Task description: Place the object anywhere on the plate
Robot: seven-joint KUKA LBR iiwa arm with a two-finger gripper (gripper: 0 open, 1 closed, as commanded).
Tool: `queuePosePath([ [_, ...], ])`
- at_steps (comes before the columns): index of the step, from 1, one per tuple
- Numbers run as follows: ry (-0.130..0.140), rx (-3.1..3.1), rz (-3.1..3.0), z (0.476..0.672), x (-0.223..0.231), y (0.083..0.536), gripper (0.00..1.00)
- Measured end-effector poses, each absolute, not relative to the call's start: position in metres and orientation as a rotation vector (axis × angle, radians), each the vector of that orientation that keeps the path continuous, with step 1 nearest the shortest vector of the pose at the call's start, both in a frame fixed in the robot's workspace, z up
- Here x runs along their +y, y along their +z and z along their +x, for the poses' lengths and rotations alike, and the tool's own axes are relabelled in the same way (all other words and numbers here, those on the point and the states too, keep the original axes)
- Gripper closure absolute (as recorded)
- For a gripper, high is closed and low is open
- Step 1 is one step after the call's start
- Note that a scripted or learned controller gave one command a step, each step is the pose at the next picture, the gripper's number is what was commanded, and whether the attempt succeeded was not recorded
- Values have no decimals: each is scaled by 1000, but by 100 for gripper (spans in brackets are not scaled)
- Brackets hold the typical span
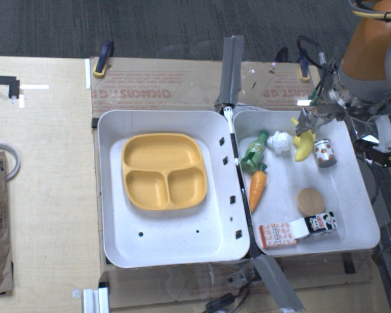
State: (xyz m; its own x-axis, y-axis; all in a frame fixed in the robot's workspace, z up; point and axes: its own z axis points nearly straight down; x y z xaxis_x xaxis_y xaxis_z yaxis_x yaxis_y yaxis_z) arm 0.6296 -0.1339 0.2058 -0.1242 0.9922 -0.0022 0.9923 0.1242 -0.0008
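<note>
The yellow plate [163, 171] is seen lying bare in the left bin [114, 240], so nothing is judged to have been delivered yet. The tool [306, 121] is positioned at the upper part of the right bin [365, 233], directly over the top of the banana [304, 147], which appears to be the object chosen. Whether the tool is open or closed on the fruit cannot be told, since its tip is blurred and small. The banana is flanked closely by a white lump [281, 142] and a small can [324, 154], so little side room is left. A lift and a crossing over the central divider [231, 119] are still required; above the plate, open room is ample.
</note>
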Motion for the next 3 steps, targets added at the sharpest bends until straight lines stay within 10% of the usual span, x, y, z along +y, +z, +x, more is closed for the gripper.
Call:
queuePosePath([
  [2, -3, 2547, 1840, 633, 4, 191, 100],
  [3, -3, 2546, 1841, 633, 3, 191, 0],
])
